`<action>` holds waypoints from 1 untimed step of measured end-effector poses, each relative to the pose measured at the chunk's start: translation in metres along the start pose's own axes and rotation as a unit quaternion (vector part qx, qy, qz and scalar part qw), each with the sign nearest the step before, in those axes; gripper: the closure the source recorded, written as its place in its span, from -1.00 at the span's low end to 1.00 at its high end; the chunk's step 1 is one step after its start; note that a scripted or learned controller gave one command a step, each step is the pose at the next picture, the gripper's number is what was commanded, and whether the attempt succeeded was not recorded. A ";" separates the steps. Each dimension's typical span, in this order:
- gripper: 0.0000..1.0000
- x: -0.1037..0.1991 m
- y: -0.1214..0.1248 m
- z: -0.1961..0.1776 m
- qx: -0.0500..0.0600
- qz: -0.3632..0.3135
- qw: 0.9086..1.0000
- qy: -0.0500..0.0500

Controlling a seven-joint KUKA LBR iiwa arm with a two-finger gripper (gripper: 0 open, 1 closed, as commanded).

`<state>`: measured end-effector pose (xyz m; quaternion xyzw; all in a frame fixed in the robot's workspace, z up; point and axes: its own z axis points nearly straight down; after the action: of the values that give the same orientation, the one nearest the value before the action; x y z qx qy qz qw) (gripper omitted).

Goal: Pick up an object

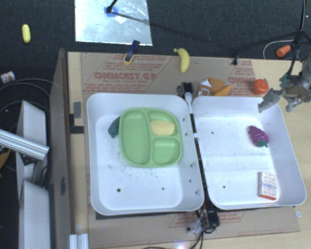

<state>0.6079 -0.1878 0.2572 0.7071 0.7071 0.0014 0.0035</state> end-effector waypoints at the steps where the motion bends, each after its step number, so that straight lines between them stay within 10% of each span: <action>1: -1.00 -0.019 0.016 0.076 0.004 0.000 1.000 0.001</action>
<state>0.6242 -0.2074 0.1816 0.7069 0.7073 -0.0005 0.0005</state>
